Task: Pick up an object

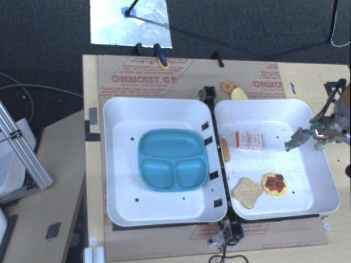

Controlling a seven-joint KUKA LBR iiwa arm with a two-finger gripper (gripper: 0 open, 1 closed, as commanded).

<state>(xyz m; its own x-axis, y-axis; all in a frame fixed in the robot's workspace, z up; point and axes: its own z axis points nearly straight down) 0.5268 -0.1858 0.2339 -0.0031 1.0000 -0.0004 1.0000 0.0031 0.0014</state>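
Two shallow white bins sit side by side on the bench, the left bin (118, 201) and the right bin (323, 196). In the left one a blue divided plate (173, 159) lies near the middle, with one long compartment toward 12 o'clock and two smaller ones toward 6 o'clock. The right bin holds the loose items: a small white packet with red print (249, 139) sits toward 12 o'clock of the bin's centre, a tan toast-shaped piece (247, 192) lies toward 7 o'clock, and just beside it, toward 5 o'clock, a yellow piece with red spots (275, 184). A slim orange-tan piece (224, 150) rests against the bin's wall at 9 o'clock. The gripper (293, 141) reaches in from 3 o'clock and hangs over the right bin's 3 o'clock portion, apart from the packet and from the yellow piece. Nothing shows between its tips; whether they stand apart or together I cannot tell. Outside the bins, at 12 o'clock on the cardboard, lie a small orange and yellow toy (235, 90) and a blue clamp (160, 55).
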